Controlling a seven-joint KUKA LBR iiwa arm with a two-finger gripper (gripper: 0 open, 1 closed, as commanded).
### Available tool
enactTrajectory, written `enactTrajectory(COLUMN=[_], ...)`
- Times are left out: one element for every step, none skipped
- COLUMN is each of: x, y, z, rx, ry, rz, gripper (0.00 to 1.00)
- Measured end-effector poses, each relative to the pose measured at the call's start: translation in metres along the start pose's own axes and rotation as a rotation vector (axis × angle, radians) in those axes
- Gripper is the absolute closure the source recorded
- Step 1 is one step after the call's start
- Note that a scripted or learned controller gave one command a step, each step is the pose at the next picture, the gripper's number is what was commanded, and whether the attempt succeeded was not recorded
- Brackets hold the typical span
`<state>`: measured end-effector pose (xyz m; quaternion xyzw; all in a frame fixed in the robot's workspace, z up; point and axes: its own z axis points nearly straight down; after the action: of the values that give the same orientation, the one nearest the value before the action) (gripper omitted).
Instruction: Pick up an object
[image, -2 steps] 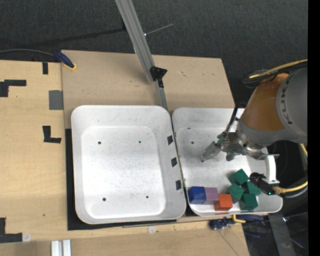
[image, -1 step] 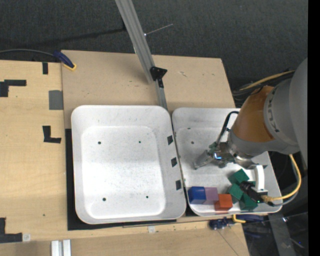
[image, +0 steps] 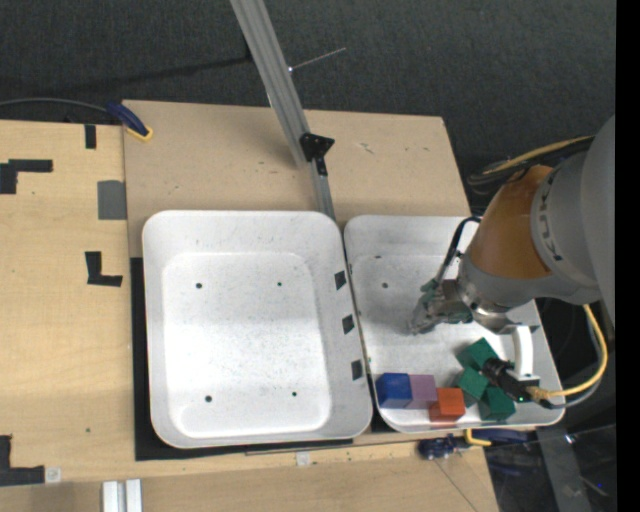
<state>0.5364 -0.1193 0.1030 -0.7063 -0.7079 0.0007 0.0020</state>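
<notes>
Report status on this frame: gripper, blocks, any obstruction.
Gripper low in right bin, nothing seen held. Blue block, purple block, orange block, green blocks clustered at near edge. Path unobstructed.

White bins (image: 245, 228); blue cube (image: 394, 389), lilac block (image: 423, 388), orange block (image: 449, 403), green pieces (image: 480, 358); tan surface (image: 220, 160).

Grey arm (image: 585, 225) with orange band (image: 505, 235), black cable, dark metal claw (image: 428, 312).
</notes>
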Motion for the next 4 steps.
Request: enactTrajectory(x=[-0.004,-0.002,-0.002,0.055], y=[-0.001,0.003,0.004,0.026], z=[-0.062,-0.125,-0.178,-0.165], rx=[-0.008,-0.01,-0.009,-0.002], ry=[-0.003,-0.003,-0.003,-0.001], rz=[0.001,0.0,0.0,-0.004], gripper=[1.0,1.0,1.0,1.0])
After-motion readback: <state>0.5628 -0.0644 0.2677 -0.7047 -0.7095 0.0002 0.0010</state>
